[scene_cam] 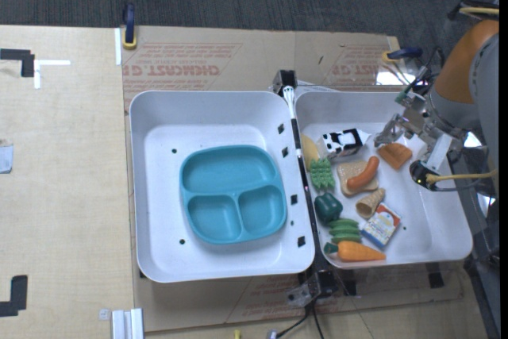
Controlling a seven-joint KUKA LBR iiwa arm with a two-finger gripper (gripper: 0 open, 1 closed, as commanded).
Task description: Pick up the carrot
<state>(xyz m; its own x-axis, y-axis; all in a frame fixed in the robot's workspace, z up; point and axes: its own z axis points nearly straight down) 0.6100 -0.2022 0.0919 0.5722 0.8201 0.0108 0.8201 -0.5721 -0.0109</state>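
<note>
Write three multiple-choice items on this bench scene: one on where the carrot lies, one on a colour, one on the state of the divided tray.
1. Where does the carrot lie?
A. In the left bin, on the tray
B. In the right bin, near its front edge
C. On the cardboard outside the bins

2. What colour is the divided tray?
A. Red
B. Yellow
C. Light blue

3. What state is the divided tray in?
A. No item in any of its compartments
B. Holding the carrot
C. Flipped upside down

Answers:
1. B: the carrot lies at the right bin's front, beside the green vegetables and far from the pincer, which is over the bin's back part.
2. C: the tray in the left bin is light blue.
3. A: its three compartments face up and show only bare blue plastic.
</note>
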